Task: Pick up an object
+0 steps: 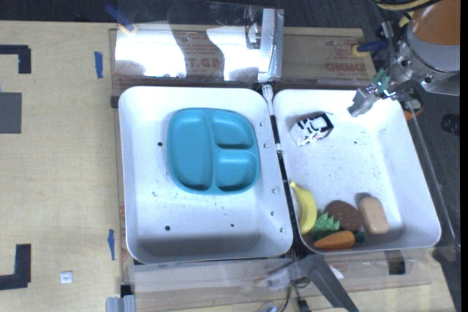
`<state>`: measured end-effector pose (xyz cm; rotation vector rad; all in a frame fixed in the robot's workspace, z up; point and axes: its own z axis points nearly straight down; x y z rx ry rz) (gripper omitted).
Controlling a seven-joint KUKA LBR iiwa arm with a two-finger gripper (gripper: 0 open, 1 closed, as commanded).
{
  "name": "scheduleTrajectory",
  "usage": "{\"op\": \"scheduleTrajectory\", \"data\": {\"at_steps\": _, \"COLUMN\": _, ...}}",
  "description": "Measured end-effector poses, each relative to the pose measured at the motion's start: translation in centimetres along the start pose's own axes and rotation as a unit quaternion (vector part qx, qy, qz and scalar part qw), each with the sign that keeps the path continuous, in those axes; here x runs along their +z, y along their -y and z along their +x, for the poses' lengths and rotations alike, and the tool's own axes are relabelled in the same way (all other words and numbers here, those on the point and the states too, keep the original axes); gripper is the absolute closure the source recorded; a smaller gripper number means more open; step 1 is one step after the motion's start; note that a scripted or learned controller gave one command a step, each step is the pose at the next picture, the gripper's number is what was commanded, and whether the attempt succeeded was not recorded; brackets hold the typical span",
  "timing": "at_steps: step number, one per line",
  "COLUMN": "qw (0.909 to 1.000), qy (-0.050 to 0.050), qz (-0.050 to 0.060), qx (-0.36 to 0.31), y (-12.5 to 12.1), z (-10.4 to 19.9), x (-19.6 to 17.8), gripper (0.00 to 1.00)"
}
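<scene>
The end effector hovers over the far right corner of the right bin with nothing visibly between its fingers — how far they stand apart cannot be told. Just to its left lies a small black-and-white object. Well below it, at the bin's near edge, sit a tan bread-like piece, a brown cookie, an orange carrot and a yellow banana. Farther left — in the left bin — rests a blue divided plate.

Overhead slanted view of both bins
</scene>
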<state>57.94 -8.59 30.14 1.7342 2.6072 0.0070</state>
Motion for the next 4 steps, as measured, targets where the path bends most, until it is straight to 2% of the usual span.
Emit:
{"op": "scheduleTrajectory", "data": {"at_steps": 1, "qw": 0.9888, "qy": -0.003, "qz": 0.007, "qx": 0.149, "y": 5.5, "z": 5.8, "x": 7.8, "gripper": 1.0}}
{"op": "scheduleTrajectory", "data": {"at_steps": 2, "qw": 0.9985, "qy": -0.002, "qz": 0.004, "qx": 0.054, "y": 3.0, "z": 4.6, "x": 8.1, "gripper": 1.0}}
{"op": "scheduleTrajectory", "data": {"at_steps": 3, "qw": 0.9977, "qy": -0.002, "qz": 0.002, "qx": -0.067, "y": 4.8, "z": -1.1, "x": 21.0, "gripper": 1.0}}
{"op": "scheduleTrajectory", "data": {"at_steps": 4, "qw": 0.9966, "qy": -0.001, "qz": 0.002, "qx": 0.082, "y": 1.3, "z": -2.9, "x": 21.3, "gripper": 1.0}}
